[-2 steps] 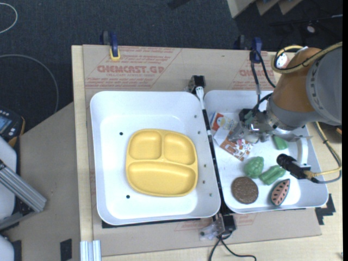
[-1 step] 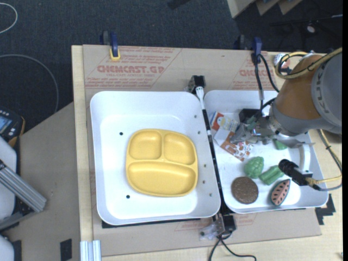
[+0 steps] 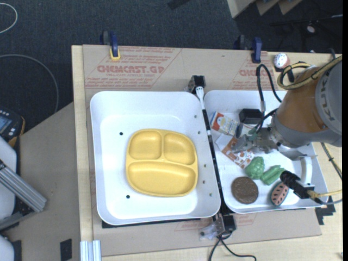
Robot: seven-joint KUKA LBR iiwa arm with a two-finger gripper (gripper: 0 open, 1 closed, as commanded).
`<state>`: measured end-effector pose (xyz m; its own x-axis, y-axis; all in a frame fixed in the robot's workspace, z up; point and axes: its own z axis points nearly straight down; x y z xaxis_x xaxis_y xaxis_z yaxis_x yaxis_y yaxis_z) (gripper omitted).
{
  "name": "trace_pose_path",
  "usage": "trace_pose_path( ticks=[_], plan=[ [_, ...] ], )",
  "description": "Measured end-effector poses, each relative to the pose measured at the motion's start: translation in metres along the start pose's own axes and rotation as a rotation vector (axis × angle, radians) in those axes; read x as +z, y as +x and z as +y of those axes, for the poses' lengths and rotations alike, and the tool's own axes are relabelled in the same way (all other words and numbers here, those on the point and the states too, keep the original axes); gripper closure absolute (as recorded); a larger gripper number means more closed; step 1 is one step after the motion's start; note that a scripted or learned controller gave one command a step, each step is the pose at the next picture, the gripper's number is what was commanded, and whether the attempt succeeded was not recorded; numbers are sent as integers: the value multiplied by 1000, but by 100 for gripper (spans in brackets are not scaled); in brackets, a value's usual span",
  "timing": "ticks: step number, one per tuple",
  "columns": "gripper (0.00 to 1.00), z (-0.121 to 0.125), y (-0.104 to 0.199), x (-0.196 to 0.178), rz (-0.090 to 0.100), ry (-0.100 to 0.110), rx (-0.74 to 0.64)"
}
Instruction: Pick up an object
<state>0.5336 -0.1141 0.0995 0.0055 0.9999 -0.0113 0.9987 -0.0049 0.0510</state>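
Grey arm's 2-finger gripper [image 3: 251, 140] low over the right white bin [image 3: 310, 203].
Finger state: cannot tell. It sits over a red-and-white printed packet [image 3: 235, 151]; just below lie a green plastic toy [image 3: 262, 171] and a brown round disc [image 3: 245, 190].

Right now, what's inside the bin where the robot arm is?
The right bin holds a brown round disc, a green toy, a watermelon slice and snack packets. The arm covers whatever lies beneath it.
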Motion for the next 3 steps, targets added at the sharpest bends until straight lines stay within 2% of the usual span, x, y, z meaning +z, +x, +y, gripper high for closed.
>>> trace_pose_path(
  ticks=[1, 2, 3],
  plan=[
    [0, 20, 10, 1, 0, 28, -3],
    [0, 21, 10, 1, 1, 28, -1],
    [0, -40, 3, -2, 2, -2, 3]
  ],
)
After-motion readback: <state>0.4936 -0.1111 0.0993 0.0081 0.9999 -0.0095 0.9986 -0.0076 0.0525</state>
